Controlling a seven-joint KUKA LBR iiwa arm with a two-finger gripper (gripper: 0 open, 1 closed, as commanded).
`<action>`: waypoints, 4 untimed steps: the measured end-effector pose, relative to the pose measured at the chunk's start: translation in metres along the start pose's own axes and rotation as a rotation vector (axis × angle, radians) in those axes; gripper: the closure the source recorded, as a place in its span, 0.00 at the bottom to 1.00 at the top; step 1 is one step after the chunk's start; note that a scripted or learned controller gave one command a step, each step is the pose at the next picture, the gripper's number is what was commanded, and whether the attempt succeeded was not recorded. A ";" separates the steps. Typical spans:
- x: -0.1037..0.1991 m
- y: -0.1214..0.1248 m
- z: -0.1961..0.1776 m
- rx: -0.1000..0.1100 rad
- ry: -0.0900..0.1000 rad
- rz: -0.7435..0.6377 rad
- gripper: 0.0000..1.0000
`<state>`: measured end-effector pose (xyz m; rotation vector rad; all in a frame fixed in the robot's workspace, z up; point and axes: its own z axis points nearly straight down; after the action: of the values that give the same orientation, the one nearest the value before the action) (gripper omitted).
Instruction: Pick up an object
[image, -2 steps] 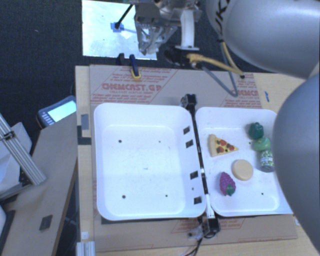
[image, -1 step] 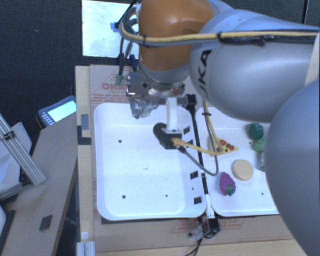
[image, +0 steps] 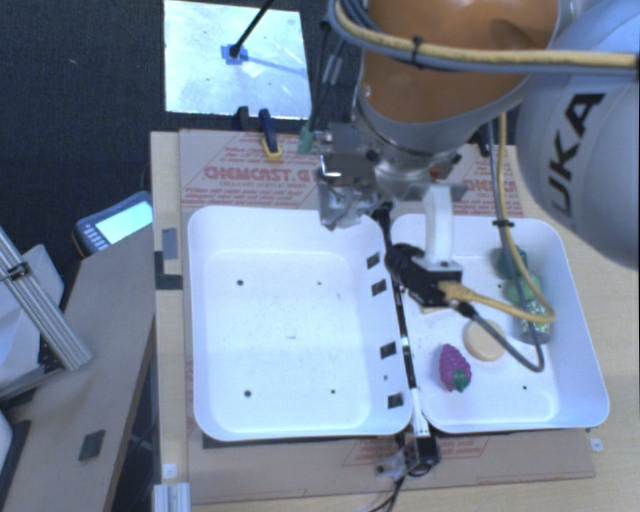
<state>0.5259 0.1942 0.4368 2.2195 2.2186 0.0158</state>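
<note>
From my station I see the grey arm with its orange band (image: 450, 60) reaching in at the top. Its grey metal gripper (image: 347, 208) hangs over the rear edge of the shallow white left bin (image: 280, 340), close to the divider. In the shallow white right bin (image: 520, 400) lie a magenta berry-shaped toy with a green tip (image: 453, 367) and, just beside it, a flat tan round disc (image: 485, 345). Towards that bin's right side is a lumpy green object (image: 520, 285) I cannot make out.

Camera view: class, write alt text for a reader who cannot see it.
A grey and orange arm reaches in from the right, its end effector above the back rim of the left bin. The right bin holds a pink berry, a tan disc and a green item.
</note>
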 end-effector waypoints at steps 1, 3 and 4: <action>0.041 0.054 -0.065 -0.002 0.000 -0.007 1.00; 0.039 0.140 0.112 0.024 -0.009 0.000 1.00; 0.042 0.047 -0.017 -0.003 0.003 -0.008 1.00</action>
<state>0.5727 0.2359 0.4545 2.2104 2.2280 0.0225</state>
